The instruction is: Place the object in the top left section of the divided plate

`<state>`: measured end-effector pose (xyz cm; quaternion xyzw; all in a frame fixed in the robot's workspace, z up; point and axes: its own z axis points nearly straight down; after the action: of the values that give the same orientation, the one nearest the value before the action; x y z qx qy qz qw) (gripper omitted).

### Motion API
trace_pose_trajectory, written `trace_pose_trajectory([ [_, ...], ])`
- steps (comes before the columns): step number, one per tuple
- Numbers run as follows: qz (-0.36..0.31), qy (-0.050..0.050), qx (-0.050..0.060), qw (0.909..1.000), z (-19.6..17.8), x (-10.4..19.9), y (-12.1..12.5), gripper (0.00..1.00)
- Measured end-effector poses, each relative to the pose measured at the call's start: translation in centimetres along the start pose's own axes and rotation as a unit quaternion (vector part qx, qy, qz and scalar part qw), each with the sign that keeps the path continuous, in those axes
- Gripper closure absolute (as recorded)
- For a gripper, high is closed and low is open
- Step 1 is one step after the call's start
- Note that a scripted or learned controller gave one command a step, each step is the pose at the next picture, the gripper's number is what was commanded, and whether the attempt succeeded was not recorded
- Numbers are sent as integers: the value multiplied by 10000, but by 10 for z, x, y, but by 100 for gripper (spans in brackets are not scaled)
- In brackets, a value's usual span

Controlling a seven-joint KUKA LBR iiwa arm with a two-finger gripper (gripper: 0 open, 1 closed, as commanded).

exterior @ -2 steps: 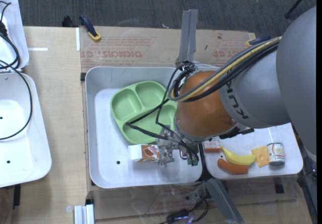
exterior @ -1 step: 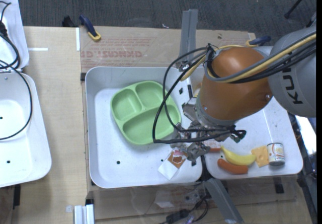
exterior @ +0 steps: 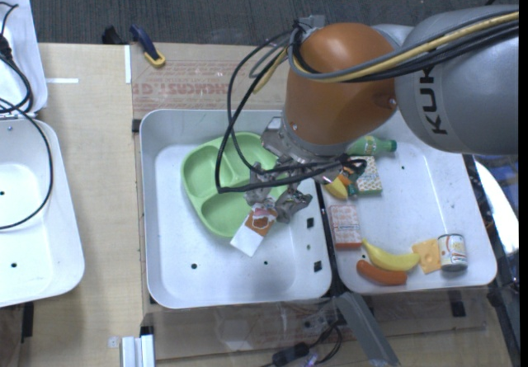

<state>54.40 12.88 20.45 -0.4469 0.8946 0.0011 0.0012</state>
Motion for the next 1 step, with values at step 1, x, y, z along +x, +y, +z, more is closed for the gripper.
trace_pose_trajectory([
  [1, 369, 4, 1, 9993, -25, 0, 54, 100],
])
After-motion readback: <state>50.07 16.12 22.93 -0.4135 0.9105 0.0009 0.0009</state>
